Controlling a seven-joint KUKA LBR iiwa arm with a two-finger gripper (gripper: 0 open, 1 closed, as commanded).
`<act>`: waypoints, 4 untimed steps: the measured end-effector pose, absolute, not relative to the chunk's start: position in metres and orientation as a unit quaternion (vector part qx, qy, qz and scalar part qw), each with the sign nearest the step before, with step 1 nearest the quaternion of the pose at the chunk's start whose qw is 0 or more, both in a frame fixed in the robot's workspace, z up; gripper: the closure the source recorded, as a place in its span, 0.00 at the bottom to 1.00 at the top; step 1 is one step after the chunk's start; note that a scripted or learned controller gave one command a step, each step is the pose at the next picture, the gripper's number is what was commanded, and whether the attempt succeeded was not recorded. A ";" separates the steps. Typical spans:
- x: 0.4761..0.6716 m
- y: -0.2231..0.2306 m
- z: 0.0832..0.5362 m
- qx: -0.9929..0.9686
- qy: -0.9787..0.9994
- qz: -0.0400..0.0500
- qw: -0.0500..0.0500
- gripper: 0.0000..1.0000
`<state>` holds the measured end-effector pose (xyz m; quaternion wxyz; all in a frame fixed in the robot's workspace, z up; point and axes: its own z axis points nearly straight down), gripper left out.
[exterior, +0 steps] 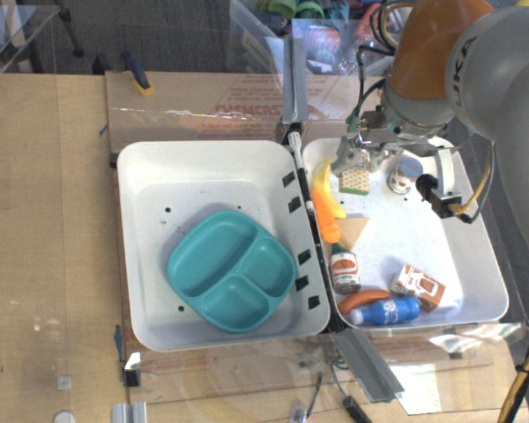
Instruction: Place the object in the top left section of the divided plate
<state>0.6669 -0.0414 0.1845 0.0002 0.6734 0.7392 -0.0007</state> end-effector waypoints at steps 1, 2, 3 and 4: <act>0.613 0.065 0.184 0.633 0.774 -0.001 -0.001 1.00; 0.524 0.099 0.176 0.663 0.749 -0.001 -0.002 1.00; 0.524 0.098 0.176 0.663 0.748 -0.001 -0.001 0.00; 0.514 0.110 0.278 0.646 0.763 -0.001 0.000 0.00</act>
